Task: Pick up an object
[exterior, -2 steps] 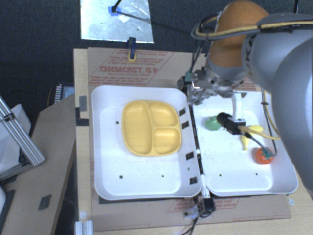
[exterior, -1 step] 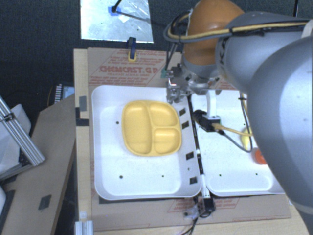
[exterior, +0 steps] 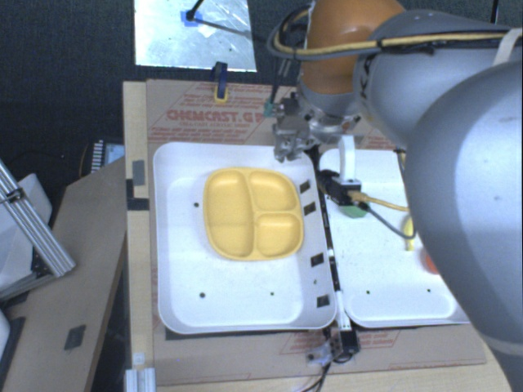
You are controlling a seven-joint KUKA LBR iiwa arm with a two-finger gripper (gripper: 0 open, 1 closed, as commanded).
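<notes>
Reaching in from the right of the camera view, the grey KUKA arm (exterior: 458, 178) covers much of that side, and its orange band (exterior: 351, 31) shows above the wrist. The gripper (exterior: 288, 149) hangs at the far rim of the left bin (exterior: 176, 243), close to that bin's far right corner. Whether the gripper is apart or together cannot be told from this slant, because the metal parts at its tip blur into one another.

A yellow divided plate (exterior: 252, 213) lies flat in the middle of the left bin with its hollows facing up: one long compartment on its left side and two smaller ones on its right. Its far right corner is near the gripper, but how high the gripper sits above it cannot be judged.

In the right bin (exterior: 392, 300), a small green object (exterior: 354, 211) lies close to the wall shared with the left bin. A small orange object (exterior: 428, 261) sits further right, partly hidden by the arm, and its shape cannot be made out.

A row of black clips (exterior: 315, 211) runs along the seam between the two bins. Both bins rest on a brown cardboard sheet (exterior: 204, 114) printed with red "CHEMCAST" lettering. A blue and yellow clamp (exterior: 220, 82) grips the sheet's far edge. Beyond it, a shiny silver sheet (exterior: 192, 23) lies on the dark surface. An aluminium rail (exterior: 33, 227) slants across the view's left edge.
</notes>
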